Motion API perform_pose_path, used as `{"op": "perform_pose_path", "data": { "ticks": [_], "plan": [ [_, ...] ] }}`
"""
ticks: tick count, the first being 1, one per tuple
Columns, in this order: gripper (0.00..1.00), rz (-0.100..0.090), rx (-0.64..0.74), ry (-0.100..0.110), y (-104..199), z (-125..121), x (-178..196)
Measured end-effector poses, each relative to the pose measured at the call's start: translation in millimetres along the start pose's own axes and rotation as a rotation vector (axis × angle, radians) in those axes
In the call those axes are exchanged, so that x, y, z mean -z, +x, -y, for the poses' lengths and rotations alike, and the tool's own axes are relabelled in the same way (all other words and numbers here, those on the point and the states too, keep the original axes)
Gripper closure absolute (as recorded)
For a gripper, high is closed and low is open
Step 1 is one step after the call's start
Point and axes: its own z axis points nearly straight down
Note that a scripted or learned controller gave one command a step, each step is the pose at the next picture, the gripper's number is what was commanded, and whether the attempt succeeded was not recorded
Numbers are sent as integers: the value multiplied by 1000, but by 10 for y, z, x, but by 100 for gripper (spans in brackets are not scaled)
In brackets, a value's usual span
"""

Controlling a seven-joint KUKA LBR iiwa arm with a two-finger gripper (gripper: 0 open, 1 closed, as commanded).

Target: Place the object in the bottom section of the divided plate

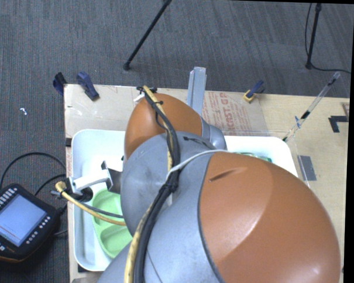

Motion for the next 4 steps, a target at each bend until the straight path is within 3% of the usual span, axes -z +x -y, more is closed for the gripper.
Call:
{"op": "perform_pose_path", "data": {
  "ticks": [1,2,3,4],
  "plan": [
    [100,5,21,1,-87,-661,-775],
    [100,0,64,4,-330,-713,-981],
    [100,3,216,0,-110,32,-968],
    [100,-8,86,3,-147,42,-964]
  ]
}}
